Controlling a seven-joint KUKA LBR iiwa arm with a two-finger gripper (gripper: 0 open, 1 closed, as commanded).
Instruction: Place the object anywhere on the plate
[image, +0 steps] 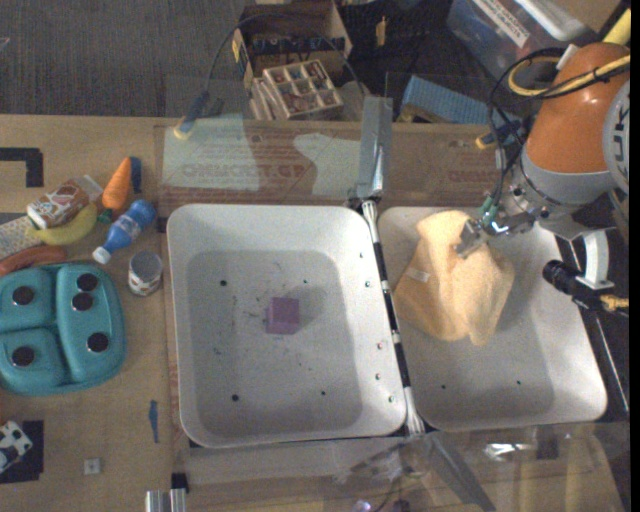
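Note:
A small purple square block lies flat near the middle of the left bin. In the right bin a pale yellow, rumpled sheet-like thing covers the upper left part of the floor and leans against the divider side. My gripper hangs low over the upper right edge of that yellow thing, touching or nearly touching it. The arm's orange band is above it at the right. The purple block is far to the left of the gripper, across the divider.
On the bench left of the bins sit a teal divided tray, a small can, a blue bottle, a toy carrot and a banana. A box of compartments stands behind the bins.

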